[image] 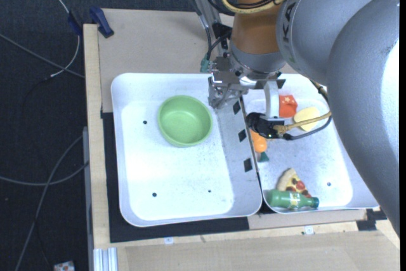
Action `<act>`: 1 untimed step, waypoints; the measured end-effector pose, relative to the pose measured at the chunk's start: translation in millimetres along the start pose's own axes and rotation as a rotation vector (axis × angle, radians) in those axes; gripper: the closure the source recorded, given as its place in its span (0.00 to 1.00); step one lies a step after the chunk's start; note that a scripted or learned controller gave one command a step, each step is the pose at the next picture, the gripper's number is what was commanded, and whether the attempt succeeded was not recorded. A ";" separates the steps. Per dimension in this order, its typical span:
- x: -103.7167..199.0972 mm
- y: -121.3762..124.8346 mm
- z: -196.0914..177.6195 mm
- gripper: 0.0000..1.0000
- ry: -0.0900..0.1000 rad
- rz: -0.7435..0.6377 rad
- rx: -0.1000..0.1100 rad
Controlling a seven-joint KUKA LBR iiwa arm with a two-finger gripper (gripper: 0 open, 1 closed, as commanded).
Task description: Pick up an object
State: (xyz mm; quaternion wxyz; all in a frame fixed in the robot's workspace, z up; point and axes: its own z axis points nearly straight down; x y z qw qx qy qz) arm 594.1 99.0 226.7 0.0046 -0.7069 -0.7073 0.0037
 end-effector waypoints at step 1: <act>0.1 0.2 -0.3 0.00 0.000 0.000 -0.001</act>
